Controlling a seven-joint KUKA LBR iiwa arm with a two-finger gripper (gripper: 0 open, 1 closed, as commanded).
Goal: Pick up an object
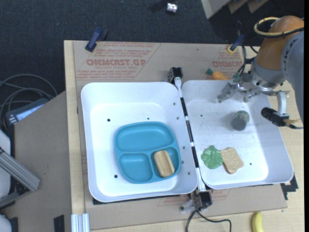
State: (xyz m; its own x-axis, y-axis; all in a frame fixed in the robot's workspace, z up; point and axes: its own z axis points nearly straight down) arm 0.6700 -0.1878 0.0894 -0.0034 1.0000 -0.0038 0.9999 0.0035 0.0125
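Note:
The right bin point(270, 144) holds three things: a small grey-green cylinder point(240, 120) near its middle, a green leaf-shaped piece point(211, 157) and a tan toast-shaped piece point(232, 160) touching it at the front. My gripper point(237, 94) hangs over the back of this bin, just behind the cylinder and above it, open, with nothing between its fingers. The left bin point(96, 105) carries a blue divided plate point(142, 139) with a tan bread-like block point(163, 163) in its front right compartment.
An orange item point(218, 74) lies on the bench behind the right bin. Blue clamps point(96, 39) sit at the board's back corners. A black hinge strip point(186, 124) runs between the bins. A yellow object point(257, 222) lies off the front right.

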